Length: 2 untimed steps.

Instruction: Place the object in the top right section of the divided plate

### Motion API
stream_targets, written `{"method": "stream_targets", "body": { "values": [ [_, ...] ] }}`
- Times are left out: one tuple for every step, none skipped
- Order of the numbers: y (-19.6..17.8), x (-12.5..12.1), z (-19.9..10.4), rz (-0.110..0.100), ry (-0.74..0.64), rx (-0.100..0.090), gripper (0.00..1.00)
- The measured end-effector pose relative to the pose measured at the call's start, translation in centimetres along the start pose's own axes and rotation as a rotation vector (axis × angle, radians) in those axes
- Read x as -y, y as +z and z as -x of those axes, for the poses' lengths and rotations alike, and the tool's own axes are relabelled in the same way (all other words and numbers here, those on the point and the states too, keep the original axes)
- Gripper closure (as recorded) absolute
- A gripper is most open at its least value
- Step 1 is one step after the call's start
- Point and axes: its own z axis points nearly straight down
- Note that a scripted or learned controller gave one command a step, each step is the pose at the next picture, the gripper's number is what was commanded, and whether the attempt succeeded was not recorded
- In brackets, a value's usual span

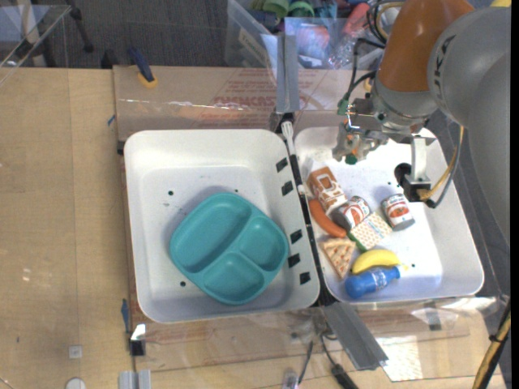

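Note:
A teal divided plate [229, 247] lies in the left bin [154, 177], with nothing in its sections. The right bin [454, 266] holds a pile of toy food: an orange-and-white box [326, 188], a small can [354, 211], a red-labelled can [396, 211], a carrot [324, 218], a pizza slice [338, 256], a waffle-like cracker [369, 232], a banana [375, 259] and a blue bottle [372, 280]. My gripper [354, 148] hangs over the far end of the right bin, above and beyond the orange box, with a small pale thing at its fingertips that is too unclear to name.
A divider with black clips [290, 193] separates the two bins. A clear tub of mixed toys [324, 14] stands behind the bins. A black cable [442, 181] hangs from the wrist over the right bin's far side.

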Motion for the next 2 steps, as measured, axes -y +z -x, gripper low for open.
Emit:
{"method": "stream_targets", "body": {
  "values": [
    [-3.3, 0.2, -3.9, 0.004, -0.156, -0.001, 1.00],
    [-5.7, 5.8, -7.8, -0.001, -0.315, -0.002, 1.00]
  ]
}}
